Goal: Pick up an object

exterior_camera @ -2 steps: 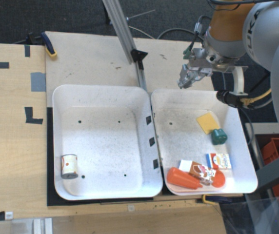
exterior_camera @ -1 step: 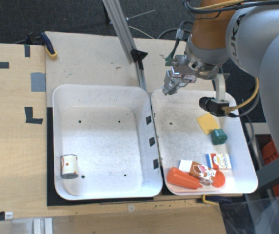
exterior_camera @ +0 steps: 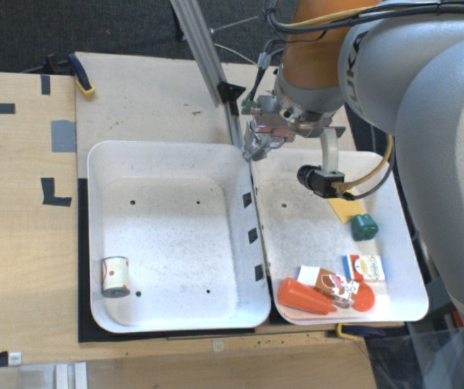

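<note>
Camera view: jaws, grip state unclear, at the bins' far divider, well apart from orange carrot (exterior_camera: 305, 297).

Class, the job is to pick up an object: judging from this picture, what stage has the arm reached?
Nothing looks done: no object is seen lifted. The small can lies in the left bin; the orange carrot, green piece and yellow piece lie in the right bin. In hand: the claw hovers by the bins' shared wall at the far end. Left: reaching an object, gripping and lifting.
</note>
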